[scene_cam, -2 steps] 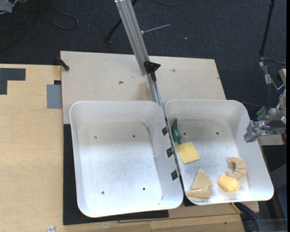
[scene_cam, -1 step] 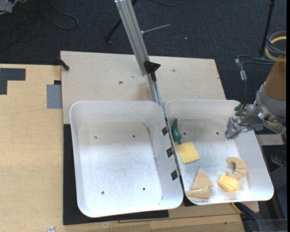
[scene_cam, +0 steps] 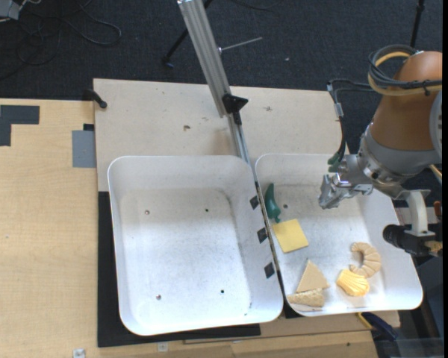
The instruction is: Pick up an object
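Camera view gives me the gripper (scene_cam: pixel 331 197) hovering over the upper part of the right bin (scene_cam: pixel 403 293), nothing between its fingers; how wide they stand I cannot tell from this angle. Taking the bin as a clock face, the yellow square block (scene_cam: pixel 290 236) lies flat toward nine o'clock, just beside the green piece (scene_cam: pixel 271 202) against the dividing wall. The tan wedge (scene_cam: pixel 310 283) sits at six, the small yellow piece (scene_cam: pixel 352 282) and the curled tan piece (scene_cam: pixel 366 257) near five. I judge these light, rigid toy foods, probably smooth. The flat square offers little height to pinch. I'd favour the wedge, taken across its slanted sides.
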`<state>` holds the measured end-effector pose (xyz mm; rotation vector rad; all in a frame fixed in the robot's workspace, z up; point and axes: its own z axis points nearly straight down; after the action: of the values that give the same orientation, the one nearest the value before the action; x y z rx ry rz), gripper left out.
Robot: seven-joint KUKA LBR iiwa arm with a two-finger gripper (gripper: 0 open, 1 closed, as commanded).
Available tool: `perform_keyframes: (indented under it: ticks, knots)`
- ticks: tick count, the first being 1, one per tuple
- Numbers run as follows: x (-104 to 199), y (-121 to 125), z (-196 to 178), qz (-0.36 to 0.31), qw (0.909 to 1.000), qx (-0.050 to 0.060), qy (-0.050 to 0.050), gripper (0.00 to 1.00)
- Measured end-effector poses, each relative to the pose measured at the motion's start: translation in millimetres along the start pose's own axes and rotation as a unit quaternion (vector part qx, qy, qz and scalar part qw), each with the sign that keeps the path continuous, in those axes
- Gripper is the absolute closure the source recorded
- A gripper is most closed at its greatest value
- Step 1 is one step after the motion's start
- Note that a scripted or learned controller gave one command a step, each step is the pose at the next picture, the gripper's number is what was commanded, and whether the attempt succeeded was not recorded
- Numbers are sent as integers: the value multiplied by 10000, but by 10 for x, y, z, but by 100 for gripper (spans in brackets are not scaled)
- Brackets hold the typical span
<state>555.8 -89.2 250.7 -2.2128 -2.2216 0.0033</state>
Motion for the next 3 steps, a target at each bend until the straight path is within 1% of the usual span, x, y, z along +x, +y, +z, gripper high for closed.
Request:
perform_keyframes:
  ticks: [1,2,3]
  knots:
    - [439,285,4,-2,10000,-22,-7,100]
    - [901,515,-30,-2,10000,-24,-8,100]
    - [1315,665,124,2,10000,-16,-11,100]
